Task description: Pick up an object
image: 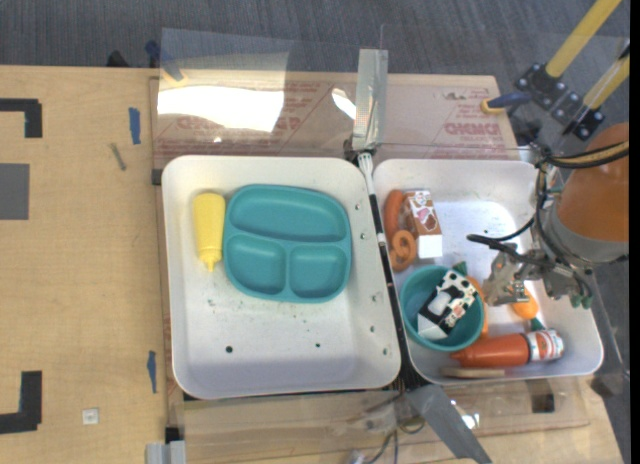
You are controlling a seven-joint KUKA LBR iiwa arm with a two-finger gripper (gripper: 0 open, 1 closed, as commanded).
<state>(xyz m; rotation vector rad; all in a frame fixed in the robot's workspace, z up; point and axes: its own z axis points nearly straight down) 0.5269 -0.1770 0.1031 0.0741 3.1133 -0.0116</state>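
Note:
My gripper (508, 282) is down low in the right bin (470, 192), near its right side, with the grey arm and its orange band (600, 202) above it. A small orange object (524, 305) lies right beside the gripper, partly hidden by it. Just to the left stands a teal bowl (412, 304) holding a black-and-white cow toy (450, 302). A red bottle with a white cap (495, 351) lies along the bin's front wall.
At the right bin's left side lie a sausage (395, 207), an orange ring (403, 247), a red-and-white carton (424, 214) and a white block (430, 246). The left bin (182, 292) holds a teal divided plate (288, 242) and a yellow bottle (208, 227).

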